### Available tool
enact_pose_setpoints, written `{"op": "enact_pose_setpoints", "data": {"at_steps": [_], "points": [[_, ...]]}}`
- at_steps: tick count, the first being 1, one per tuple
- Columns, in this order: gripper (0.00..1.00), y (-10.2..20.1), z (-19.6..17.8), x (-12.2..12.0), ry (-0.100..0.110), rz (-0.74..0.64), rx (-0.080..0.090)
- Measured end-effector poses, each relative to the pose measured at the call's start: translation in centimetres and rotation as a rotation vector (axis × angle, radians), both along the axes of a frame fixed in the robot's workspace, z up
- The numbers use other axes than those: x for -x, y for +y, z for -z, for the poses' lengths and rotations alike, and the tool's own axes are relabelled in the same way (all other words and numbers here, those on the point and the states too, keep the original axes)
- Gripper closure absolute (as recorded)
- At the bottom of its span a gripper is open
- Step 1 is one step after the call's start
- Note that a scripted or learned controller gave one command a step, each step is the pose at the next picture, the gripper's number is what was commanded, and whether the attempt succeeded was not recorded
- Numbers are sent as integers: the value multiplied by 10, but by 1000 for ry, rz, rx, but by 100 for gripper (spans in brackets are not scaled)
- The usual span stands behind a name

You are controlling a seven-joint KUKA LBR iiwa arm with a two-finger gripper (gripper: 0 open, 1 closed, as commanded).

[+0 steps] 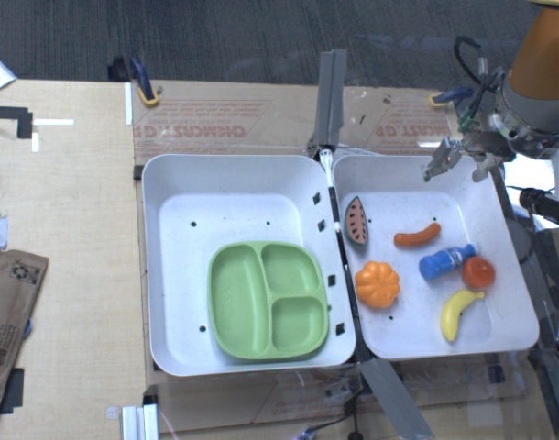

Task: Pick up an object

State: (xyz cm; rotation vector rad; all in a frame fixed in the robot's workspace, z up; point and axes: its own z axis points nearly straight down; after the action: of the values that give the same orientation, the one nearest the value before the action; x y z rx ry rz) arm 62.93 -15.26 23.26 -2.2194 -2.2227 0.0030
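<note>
The right bin [499,328] holds several toy foods: a watermelon slice [355,221] by its left wall, an orange sausage [416,236], a small orange pumpkin [378,284], a blue bottle [445,261], a red tomato [478,271] and a yellow banana [457,313]. My gripper [461,161] hangs above the bin's far right corner, well behind the sausage and the bottle. Its two fingers are spread apart with nothing between them.
The left bin [169,209] holds a green divided plate [266,300]. A grey upright post [331,99] stands behind the seam between the bins. Cables and blue clamps sit near the arm at the back right.
</note>
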Motion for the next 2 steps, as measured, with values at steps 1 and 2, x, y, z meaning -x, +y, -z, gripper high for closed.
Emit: {"op": "enact_pose_setpoints", "data": {"at_steps": [1,2], "points": [[0,36,141,33,-2,-103,-1],[0,-9,141,60,1,-49,-1]]}}
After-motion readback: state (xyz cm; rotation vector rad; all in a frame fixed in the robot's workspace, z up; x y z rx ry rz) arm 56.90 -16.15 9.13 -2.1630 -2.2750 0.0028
